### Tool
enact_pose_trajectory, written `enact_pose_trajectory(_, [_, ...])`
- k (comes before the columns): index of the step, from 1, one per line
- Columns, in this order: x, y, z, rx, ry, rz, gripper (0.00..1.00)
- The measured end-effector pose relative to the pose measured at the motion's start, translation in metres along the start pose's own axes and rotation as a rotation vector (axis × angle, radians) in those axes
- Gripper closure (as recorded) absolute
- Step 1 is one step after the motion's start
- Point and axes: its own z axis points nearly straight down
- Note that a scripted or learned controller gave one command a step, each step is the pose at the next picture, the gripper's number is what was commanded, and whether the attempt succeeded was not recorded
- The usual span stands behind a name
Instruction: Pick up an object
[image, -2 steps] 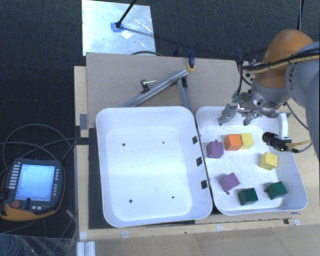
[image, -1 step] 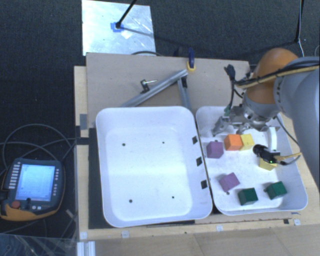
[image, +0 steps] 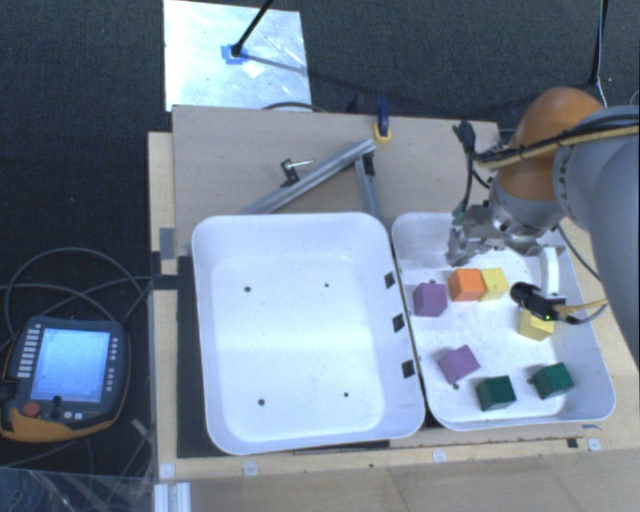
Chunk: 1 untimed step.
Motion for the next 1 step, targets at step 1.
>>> enact_pose_trajectory(1, [-0.0005,0.0043,-0.0445,-0.003,-0.001,0.000,1.00])
